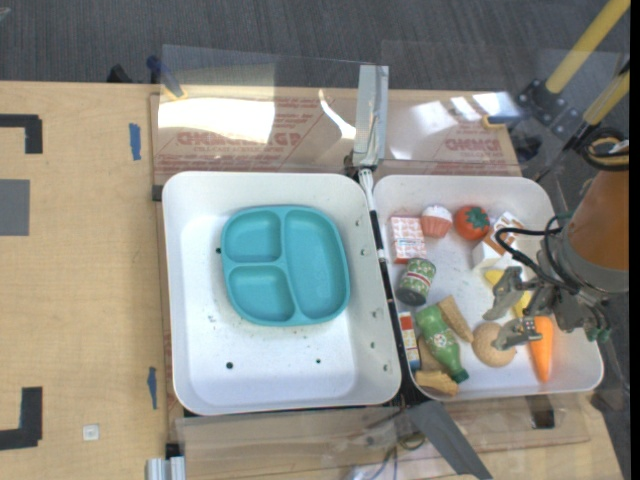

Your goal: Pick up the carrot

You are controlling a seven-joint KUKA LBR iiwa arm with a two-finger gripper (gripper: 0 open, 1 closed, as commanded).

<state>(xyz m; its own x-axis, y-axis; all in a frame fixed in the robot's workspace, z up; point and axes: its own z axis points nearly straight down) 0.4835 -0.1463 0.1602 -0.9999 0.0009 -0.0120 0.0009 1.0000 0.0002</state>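
From my remote seat, the tool (522,318) hung just beside the carrot (541,350), which lay ungrasped in the right bin (578,380); I couldn't tell its spread.

The arm (610,223) comes in from the right edge, its orange band over the right rim of the right-hand bin (470,183). Below the band sits the grey wrist (572,273). The gripper (520,313) hangs low over that bin's right half — fingers (507,293) pointing down and leftward, spread somewhat apart, with nothing between them.
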